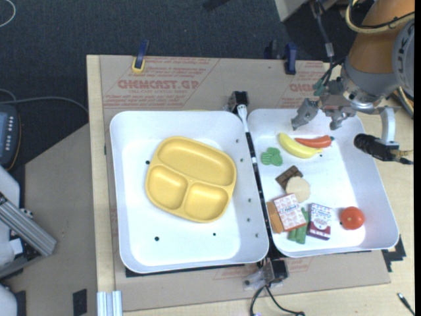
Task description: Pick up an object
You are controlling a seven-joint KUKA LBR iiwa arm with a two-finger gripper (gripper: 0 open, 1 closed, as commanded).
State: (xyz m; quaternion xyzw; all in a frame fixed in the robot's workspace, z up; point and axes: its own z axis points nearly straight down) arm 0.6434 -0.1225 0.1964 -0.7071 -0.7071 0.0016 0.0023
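We see the gripper (321, 114) with its two fingers spread apart and nothing between them, above the right bin (375, 176)'s far end; the arm is cut off at the frame's corner. Just below lie a curved yellow banana (295, 146) and a glossy red pepper (313, 141), touching; the small packets nearer us are hard to identify.

Dark blue-grey carpet (99, 18) is covering the floor behind a brown board (191, 81) that is lying on the pale worktop (62, 176). Two clamps, one yellow (139, 58) and one blue (289, 58), are gripping the board's far edge, and cables, possibly power leads, are trailing at left.
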